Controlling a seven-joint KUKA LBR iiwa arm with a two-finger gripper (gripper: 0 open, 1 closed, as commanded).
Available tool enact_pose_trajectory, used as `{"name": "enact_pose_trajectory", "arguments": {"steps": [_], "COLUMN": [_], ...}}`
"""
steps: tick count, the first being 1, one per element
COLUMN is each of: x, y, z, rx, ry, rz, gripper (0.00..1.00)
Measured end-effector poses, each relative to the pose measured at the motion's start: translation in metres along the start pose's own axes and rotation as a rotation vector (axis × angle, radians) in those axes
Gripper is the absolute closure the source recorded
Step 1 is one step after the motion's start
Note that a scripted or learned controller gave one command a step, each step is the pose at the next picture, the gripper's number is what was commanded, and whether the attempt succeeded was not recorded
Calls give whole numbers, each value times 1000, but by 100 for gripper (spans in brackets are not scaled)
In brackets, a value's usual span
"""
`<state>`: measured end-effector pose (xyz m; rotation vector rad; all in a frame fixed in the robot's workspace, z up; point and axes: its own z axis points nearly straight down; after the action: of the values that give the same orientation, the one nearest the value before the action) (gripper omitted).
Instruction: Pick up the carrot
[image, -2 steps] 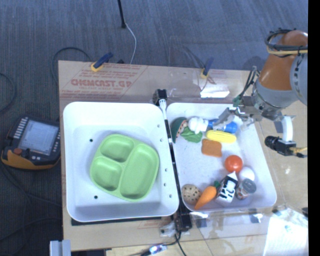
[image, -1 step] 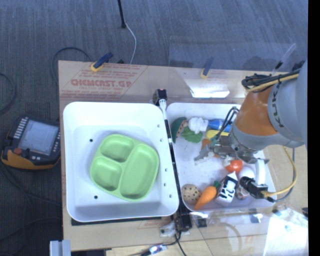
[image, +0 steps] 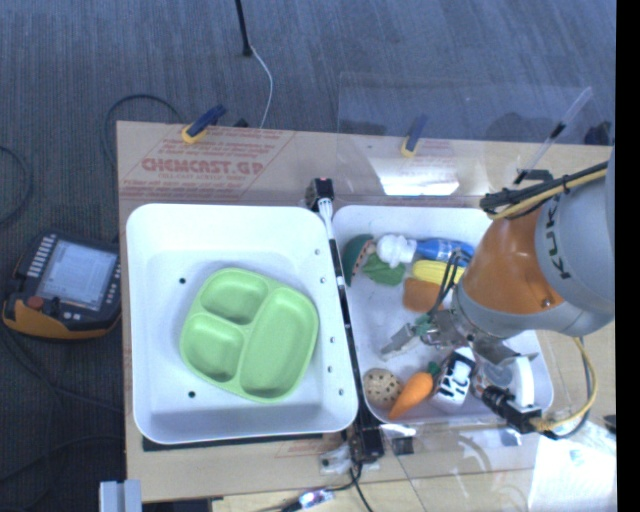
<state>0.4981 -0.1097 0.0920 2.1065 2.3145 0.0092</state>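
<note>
Carrot (image: 411, 393) lies in the right-hand white bin (image: 352, 330), near that bin's front edge, its orange body slanting toward the lower left and its green leafy top pointing up and to the right. Just to its left sits a small speckled tan ball (image: 378, 383), close to the bin's front left corner, and just to its right is a black-and-white object (image: 457, 377), close enough that it seems to touch the carrot's leafy end. The gripper (image: 415, 333) hangs above the middle of the same bin, up and slightly to the side of the carrot and apart from it; whether its grey metal tips stand apart or together cannot be told from this angle, and nothing can be seen between them. The arm (image: 520, 265) reaches in from the right, its orange band covering much of the bin's right half. At the back of that bin lie a blue and white bottle (image: 430, 247), a yellow item (image: 430, 271) beneath it, a green object (image: 367, 260) near the left wall, and an orange piece (image: 421, 293) just under the yellow one. The left white bin (image: 150, 250) holds a light green divided plate (image: 250, 333) with three compartments. A handheld control pendant (image: 62, 285) lies on the carpet to the left of the bench.
</note>
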Motion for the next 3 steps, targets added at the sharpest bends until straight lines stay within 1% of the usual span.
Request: {"name": "enact_pose_trajectory", "arguments": {"steps": [1,2,3], "x": [-7,-6,-6], "y": [-9,-8,-7], "z": [0,0,-11], "rx": [-5,-9,-11], "ry": [0,-8,-6], "rz": [-207,-552,-549], "gripper": [0,0,100]}}
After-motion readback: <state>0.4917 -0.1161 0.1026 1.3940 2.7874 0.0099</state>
